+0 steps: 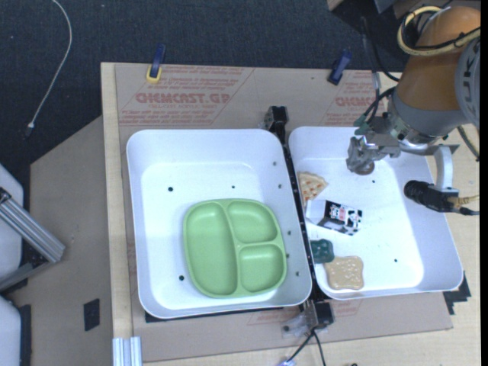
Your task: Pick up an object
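Toast (345,273) in right bin (427,242)

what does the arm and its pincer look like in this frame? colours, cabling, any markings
The arm is grey with a broad orange band above the wrist. A yellowish cable loops over the orange part and dark cables run beside it. The pincer is a small grey metal piece at the tip. No readable markings are visible.
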Robot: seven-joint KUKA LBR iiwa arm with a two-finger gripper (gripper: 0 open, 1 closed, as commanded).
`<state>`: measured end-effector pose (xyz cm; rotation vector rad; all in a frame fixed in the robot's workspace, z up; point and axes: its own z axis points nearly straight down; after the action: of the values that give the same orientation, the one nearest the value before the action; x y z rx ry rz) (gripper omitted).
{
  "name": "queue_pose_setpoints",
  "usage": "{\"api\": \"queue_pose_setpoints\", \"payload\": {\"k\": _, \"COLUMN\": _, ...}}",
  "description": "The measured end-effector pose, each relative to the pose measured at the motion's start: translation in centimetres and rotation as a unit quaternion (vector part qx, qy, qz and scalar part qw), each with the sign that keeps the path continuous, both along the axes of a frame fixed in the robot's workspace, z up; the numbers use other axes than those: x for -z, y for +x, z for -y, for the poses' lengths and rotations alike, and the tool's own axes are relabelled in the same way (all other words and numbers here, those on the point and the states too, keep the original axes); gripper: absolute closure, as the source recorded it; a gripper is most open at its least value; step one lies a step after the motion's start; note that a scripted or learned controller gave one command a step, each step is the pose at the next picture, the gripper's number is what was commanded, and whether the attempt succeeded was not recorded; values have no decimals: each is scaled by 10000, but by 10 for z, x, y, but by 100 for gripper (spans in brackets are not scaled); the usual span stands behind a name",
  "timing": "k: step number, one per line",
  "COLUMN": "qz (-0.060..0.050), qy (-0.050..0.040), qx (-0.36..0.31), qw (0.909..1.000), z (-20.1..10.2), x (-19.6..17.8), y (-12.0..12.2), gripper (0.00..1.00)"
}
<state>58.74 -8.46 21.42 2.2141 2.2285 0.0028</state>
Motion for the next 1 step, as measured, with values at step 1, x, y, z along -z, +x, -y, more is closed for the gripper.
{"api": "queue_pose_setpoints", "payload": {"k": 1, "qz": 3, "qy": 3, "qx": -1, "qw": 10000, "z": -58, "x": -1, "y": 7, "gripper": 100}}
